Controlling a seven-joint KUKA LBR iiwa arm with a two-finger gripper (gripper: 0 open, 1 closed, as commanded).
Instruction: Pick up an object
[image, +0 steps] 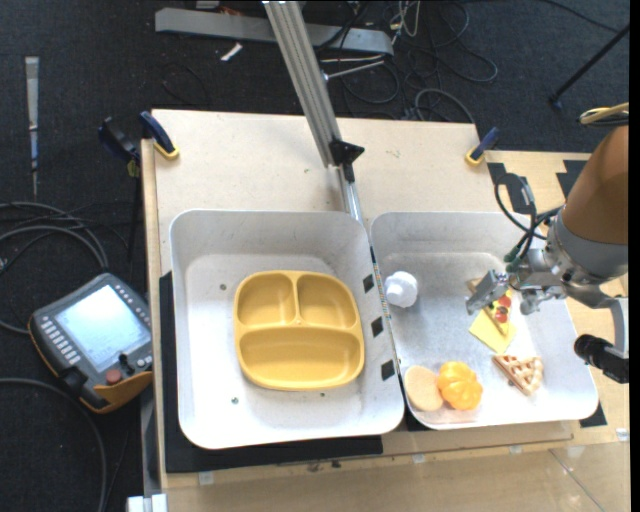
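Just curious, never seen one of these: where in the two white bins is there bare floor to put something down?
Left bin: a bare strip all round the yellow divided plate. Right bin: bare along the far side behind the white cap, and between cap and gripper. Crowded: its near right corner, with cheese wedge, waffle piece, yellow pepper, tan disc.

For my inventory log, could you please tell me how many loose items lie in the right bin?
5: a white cup by the divider, a yellow wedge under the hand, a waffle piece, an orange piece, a pale disc. More may be hidden.
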